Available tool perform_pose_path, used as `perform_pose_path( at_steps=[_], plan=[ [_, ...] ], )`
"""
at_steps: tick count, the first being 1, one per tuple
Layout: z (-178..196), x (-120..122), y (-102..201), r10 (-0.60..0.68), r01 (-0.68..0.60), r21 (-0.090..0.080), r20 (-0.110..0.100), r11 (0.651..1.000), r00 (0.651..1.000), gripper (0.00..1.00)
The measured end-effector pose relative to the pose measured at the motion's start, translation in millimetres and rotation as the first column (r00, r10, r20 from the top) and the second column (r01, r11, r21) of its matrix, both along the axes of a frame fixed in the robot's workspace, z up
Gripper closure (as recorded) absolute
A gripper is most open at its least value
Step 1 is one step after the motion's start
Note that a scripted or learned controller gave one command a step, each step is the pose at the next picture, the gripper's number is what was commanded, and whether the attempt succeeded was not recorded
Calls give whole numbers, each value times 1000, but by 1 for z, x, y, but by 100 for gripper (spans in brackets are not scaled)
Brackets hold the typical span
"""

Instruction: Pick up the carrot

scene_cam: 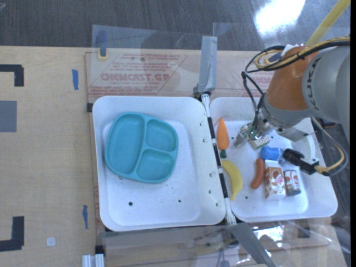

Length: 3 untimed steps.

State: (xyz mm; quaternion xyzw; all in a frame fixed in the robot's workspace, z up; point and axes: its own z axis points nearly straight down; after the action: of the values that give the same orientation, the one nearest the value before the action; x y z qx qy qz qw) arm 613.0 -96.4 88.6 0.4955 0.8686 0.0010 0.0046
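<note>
Wood bench (44, 166) carries two white bins: left bin (150, 204) holds a teal divided plate (142, 147), right bin (317, 204) has the carrot (222, 133) against its left wall, banana (233, 178) below, gripper (248, 136) just right of carrot, fingers apart, holding nothing.

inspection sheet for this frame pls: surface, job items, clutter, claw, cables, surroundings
Surface: two white bins side by side, left bin and right bin, on a bench.
Job items: carrot lies at the right bin's left wall, untouched.
Clutter: banana, sausage, blue block, two small packets in the right bin; teal plate in the left bin.
Claw: claw hangs over the right bin, just right of the carrot, nothing between its fingers.
Cables: black and yellow cables loop at the wrist.
Surroundings: blue tape marks, clear panel behind the bins.
</note>
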Motion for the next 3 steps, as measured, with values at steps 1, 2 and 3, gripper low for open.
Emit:
perform_pose_path(
  at_steps=[1, 2, 3],
  plan=[
    [-1, 39, -4, -198, 198, 2, -1, 980, 980, 100],
    [0, -42, -5, -66, 66, 3, 0, 998, 998, 100],
    [0, -24, -4, -454, 454, 4, -2, 891, 891, 100]
  ],
)
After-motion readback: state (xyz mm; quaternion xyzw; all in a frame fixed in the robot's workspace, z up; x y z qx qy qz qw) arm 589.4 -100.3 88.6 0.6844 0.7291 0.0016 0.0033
